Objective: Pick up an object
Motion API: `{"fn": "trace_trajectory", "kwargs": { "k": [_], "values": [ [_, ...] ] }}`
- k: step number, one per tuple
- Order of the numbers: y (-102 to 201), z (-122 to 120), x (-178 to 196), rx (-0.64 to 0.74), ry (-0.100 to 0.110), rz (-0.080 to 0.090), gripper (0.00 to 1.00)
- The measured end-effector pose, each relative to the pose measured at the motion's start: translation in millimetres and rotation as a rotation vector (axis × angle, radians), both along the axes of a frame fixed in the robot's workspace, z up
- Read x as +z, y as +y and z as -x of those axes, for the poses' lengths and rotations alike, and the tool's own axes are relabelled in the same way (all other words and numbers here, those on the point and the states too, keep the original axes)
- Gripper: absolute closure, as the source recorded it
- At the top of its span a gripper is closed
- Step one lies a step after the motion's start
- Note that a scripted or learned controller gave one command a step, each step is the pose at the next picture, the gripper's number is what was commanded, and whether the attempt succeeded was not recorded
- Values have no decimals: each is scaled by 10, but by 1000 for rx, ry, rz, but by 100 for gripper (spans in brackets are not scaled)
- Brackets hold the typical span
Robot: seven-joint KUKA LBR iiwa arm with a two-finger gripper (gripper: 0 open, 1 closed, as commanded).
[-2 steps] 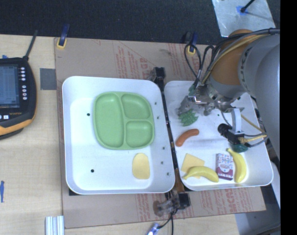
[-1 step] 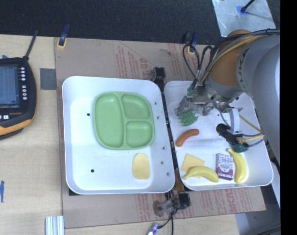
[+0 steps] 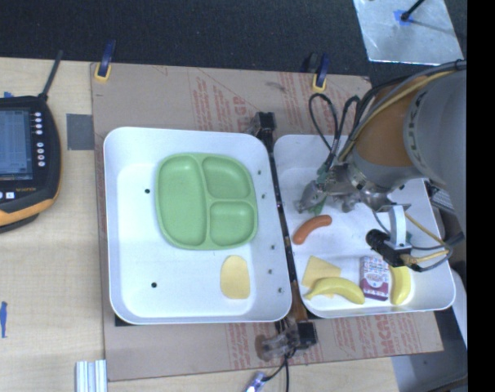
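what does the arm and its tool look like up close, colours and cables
The arm is a bulky rounded grey body with an orange band. Black and yellowish cables loop around it on both sides. The tool is a small grey metal piece at its end, and a white fitting sits beside a black cable end lower down.

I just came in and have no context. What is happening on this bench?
A grey robot arm reaches into the right bin, its gripper just above an orange sausage. Nothing is visibly held. Yellow toy food lies nearby. The left bin holds a green plate.
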State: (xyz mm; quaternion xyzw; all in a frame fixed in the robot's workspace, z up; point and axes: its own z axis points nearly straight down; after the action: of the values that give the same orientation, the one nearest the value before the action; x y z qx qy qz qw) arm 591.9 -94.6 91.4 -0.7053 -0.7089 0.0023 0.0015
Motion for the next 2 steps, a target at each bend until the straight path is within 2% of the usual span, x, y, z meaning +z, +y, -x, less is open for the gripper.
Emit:
{"fn": "trace_trajectory", "kwargs": {
  "k": [1, 2],
  "values": [
    [-9, 1, 102, 1, 2, 1, 100],
    [-9, 1, 102, 2, 3, 2, 0]
  ]
}}
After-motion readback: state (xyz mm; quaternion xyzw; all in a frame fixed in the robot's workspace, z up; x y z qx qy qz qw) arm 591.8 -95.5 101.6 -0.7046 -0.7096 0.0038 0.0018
